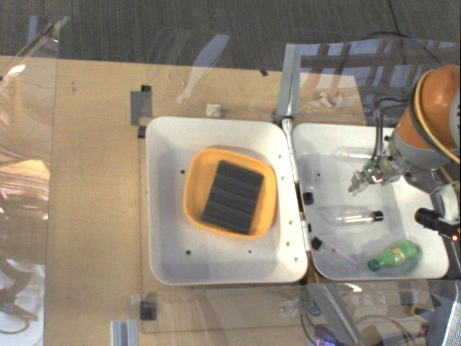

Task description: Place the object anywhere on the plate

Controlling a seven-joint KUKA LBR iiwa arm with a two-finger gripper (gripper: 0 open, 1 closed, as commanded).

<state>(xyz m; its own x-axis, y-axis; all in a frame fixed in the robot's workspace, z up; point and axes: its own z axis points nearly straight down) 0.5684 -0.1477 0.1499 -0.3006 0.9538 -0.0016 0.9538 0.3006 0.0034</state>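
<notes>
Two shallow white bins sat side by side on the wooden bench (86, 193), their inner rims almost touching along a narrow seam. The left bin (166, 258) held an orange plate (193, 200) near its centre, with bare white floor showing all round it, widest along the near and left sides. On the plate lay a dark ribbed block (232, 197), tilted a little, covering most of the plate's flat middle and leaving only the raised orange lip and a thin margin free. The right bin (324, 139) was more crowded. A clear tube with a dark cap (354, 217) lay across its middle, another faint clear item (344, 152) lay near the far rim, and a green bottle (394, 256) rested on its side close to the near right corner, well apart from the plate. The arm (432, 121) came in over the right edge of this bin, its gripper (360, 179) hanging above the floor between the two clear items, just beyond the capped tube. Whether the gripper was released or clenched could not be told at this angle, and nothing could be made out between its tips. Open floor remained along the right bin's left wall, beside the seam.
</notes>
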